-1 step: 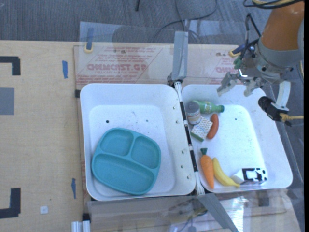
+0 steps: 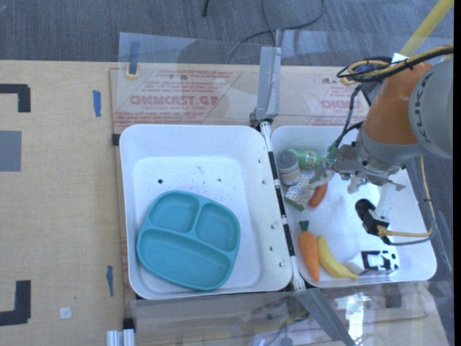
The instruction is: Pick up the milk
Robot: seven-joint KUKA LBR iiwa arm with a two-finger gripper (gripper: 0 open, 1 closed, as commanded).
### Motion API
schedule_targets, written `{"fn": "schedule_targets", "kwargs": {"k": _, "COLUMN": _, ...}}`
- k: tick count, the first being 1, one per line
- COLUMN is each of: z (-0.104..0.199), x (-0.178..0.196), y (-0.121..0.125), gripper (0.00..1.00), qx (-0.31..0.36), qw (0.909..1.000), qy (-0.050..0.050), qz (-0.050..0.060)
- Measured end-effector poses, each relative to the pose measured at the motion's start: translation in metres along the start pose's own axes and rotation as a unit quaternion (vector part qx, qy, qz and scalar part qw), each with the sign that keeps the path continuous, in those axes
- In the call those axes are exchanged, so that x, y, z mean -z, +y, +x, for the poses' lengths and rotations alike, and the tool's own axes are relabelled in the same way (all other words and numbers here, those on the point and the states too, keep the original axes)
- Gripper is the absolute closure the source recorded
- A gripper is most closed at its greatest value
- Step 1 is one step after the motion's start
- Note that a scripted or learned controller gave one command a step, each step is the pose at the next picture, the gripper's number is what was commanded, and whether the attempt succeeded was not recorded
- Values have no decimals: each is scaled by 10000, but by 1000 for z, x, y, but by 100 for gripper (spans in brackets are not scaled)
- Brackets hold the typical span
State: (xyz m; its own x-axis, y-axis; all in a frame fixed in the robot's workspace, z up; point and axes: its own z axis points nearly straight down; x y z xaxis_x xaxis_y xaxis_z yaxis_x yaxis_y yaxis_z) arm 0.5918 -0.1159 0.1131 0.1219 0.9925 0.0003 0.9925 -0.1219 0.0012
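Two shallow white bins stand side by side on the bench, and we look down on them at a slant. In the left bin (image 2: 128,157) lies one teal plate (image 2: 189,240) with three compartments, flat on the floor of the bin and toward the near side. The right bin (image 2: 340,218) holds several things. The milk (image 2: 379,260), a small carton with black and white patches, lies in the near right corner of this bin, close to the rim. Just beside it on the left lies a yellow banana (image 2: 334,259), and beside the banana an orange carrot (image 2: 310,256); these two seem to touch each other. At the far left of the same bin stand a grey can (image 2: 289,169) and a green bottle (image 2: 308,158), with a small red-orange thing (image 2: 318,194) near them. The gripper (image 2: 371,182) hangs over the far half of the right bin, well apart from the milk, and nothing is seen in it. Whether it is apart or together we cannot tell, because the wrist hides it from above.
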Motion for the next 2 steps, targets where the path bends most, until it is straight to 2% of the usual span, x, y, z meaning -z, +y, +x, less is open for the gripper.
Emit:
{"fn": "schedule_targets", "kwargs": {"k": 1, "z": -1, "x": 52, "y": 4, "gripper": 0, "qx": -944, "qw": 9955, "qy": -3, "qz": 0}}
{"fn": "schedule_targets", "kwargs": {"k": 2, "z": 15, "x": -17, "y": -30, "gripper": 0, "qx": -318, "qw": 9994, "qy": 10, "qz": -115}}
